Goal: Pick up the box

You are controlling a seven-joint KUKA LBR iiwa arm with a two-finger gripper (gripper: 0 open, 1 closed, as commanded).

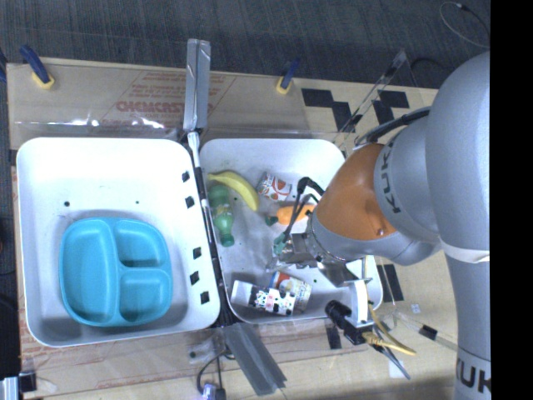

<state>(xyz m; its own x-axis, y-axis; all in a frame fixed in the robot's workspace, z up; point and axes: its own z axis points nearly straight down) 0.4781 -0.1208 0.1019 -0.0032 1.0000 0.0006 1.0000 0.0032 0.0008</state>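
Grey and orange, the KUKA arm [391,198] rises closest to the lens, reaching in from three o'clock and bending down over the right-hand shallow white bin [250,152]. Its two-finger gripper [287,252] sits low in that bin, mostly masked by the wrist, so I cannot tell how it is set or whether it touches anything. A small printed cardboard box with a white end [271,297] lies on the bin floor toward six o'clock from the gripper, just beside it, its long axis running roughly nine to three o'clock with a slight tilt. My judgement: the coming move turns on a short shift toward six o'clock, closing across the box's narrow width. At eleven o'clock from the gripper lie a yellow banana [237,187] and a green plastic bottle [222,215]. A blue divided plastic tray [117,269] rests in the left-hand white bin [50,161].
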